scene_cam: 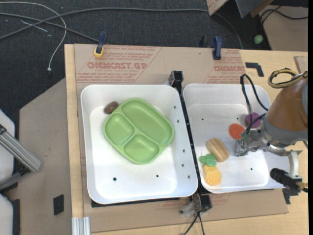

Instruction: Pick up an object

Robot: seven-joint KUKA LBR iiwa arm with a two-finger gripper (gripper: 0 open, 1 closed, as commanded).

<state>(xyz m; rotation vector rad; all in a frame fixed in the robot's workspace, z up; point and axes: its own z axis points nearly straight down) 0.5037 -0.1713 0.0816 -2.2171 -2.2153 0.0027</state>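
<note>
The right bin (254,177) holds a tan bread-like piece (217,149), a yellow corn-like item (212,176) with a green top (207,159), an orange-red piece (236,130) and a purple one (253,118). A small brown object (111,107) lies in the left bin (98,170).

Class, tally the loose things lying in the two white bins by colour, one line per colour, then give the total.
Green: 2, divided plate, small green piece
Brown: 1
Tan: 1
Yellow: 1
Orange-red: 1
Purple: 1
Total: 7
</note>
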